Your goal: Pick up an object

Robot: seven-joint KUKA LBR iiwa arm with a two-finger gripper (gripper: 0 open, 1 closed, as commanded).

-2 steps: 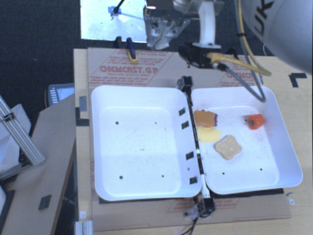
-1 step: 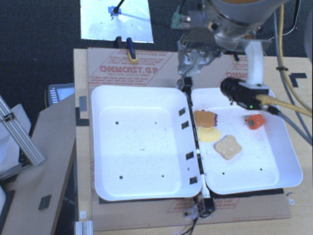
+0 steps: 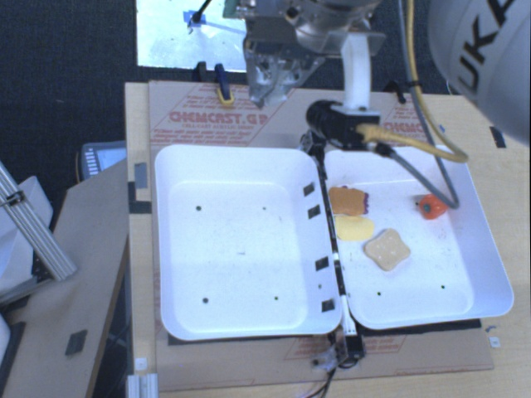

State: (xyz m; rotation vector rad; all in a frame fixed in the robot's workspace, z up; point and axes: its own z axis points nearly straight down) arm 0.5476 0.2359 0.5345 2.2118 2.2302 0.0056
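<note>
Toast slice (image 3: 387,249) far from end effector (image 3: 267,85)

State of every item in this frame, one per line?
Gripper: raised above the bench behind the bins, holding nothing.
Tomato: lying in the right bin, apart from the rest.
Orange piece: flat, by the divider.
Yellow slice: flat, touching the orange piece.
Toast: flat, beside the slice.

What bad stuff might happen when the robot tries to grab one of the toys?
The orange piece, yellow piece and toast crowd together, so the gripper may nudge one while reaching for another. The flat yellow piece may slip away. The yellow cable hangs near the red toy and might snag.
</note>
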